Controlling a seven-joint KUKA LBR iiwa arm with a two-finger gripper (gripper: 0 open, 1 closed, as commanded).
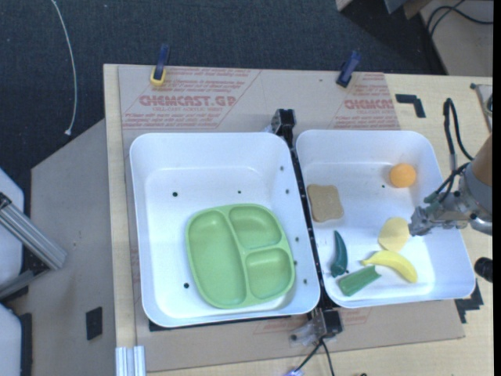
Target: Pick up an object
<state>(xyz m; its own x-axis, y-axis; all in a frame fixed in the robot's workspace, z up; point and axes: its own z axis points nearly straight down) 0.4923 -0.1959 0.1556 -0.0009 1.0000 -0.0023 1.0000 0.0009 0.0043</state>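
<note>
The right bin (pixel 356 151) holds an orange ball (pixel 402 175), a tan slice of bread (pixel 325 202), a pale yellow piece (pixel 394 233), a yellow banana (pixel 393 264), a dark green pepper (pixel 339 253) and a green block (pixel 358 280). My gripper (pixel 419 224) comes in from the right edge and hangs low at the right side of that bin, right beside the pale yellow piece. I see nothing held between its fingers.
The left bin (pixel 156 171) carries a light green divided plate (pixel 238 253). A black clamp (pixel 283 121) sits between the bins at the back. Blue and yellow clips (pixel 160 65) pin the cardboard sheet at the far edge.
</note>
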